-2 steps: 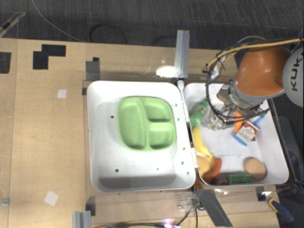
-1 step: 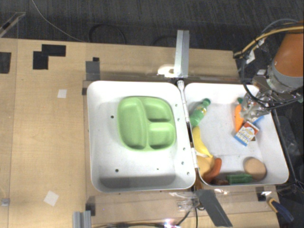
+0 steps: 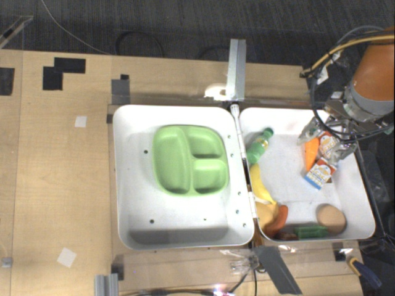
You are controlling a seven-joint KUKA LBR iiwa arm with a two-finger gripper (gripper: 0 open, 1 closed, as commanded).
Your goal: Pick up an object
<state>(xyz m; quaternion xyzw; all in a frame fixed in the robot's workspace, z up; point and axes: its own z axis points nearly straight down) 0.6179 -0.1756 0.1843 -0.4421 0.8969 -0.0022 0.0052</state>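
Carrot [image 3: 311, 155] and carton [image 3: 320, 174] lie touching at the right of the right bin [image 3: 290, 193], directly under my claw [image 3: 330, 139]; whether the claw is apart or together I cannot tell. My worry: catching both at once, or nudging the carton so that neither seats. Lower in the frame sit a ball [image 3: 331, 217] and a green stick [image 3: 310, 231]; along the left wall, a bottle [image 3: 258, 145] and banana [image 3: 260, 187]. A green tray [image 3: 188, 159] fills the left bin [image 3: 133, 184].

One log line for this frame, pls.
phase: reaching | end effector: over right bin, far corner | nearest: orange carton | left bin: green tray
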